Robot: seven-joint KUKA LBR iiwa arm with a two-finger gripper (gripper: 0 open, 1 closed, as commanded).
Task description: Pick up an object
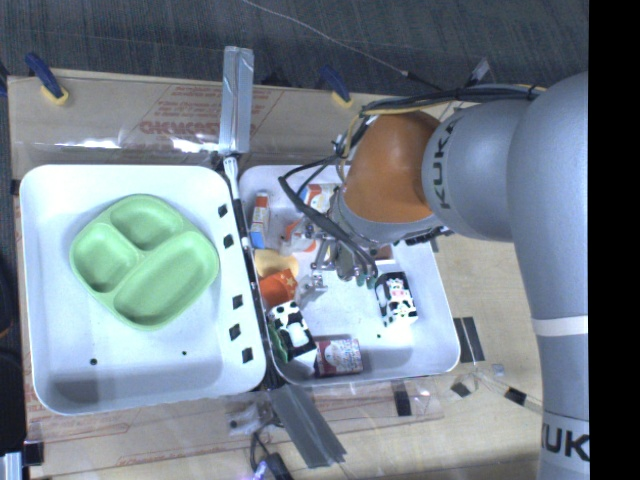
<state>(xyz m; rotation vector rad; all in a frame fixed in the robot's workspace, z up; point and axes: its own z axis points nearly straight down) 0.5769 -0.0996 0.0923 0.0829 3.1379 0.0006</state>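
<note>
at the near edge of the right bin (440, 353) a small dark red packet (338, 356) lies flat against the near wall. just left of it and a little farther in, a black-and-white cow-patterned toy with a green edge (288, 328) sits close to the divider between the two bins. on the right side of the same bin, a second cow-patterned piece (397, 300) lies on the white floor, well apart from the first.

farther in, an orange object (277, 286) and a pale yellow one (274, 262) touch each other beside the divider. the gripper (330, 266) hangs over the middle of this bin, just right of those two and left of the second cow piece; its metal parts are tangled in view with the clutter, and whether it is wide, narrow or holding anything cannot be told. nothing is clearly seen between its tips.

beyond the gripper, against the far left corner of the right bin, a slim bottle with a red top (259, 218) lies along the divider, with small orange-and-white items (318, 200) near it, partly hidden by the orange band (395, 168) of the arm.

the left bin (60, 368) bears a light green divided plate (145, 258) toward its far half.
</note>
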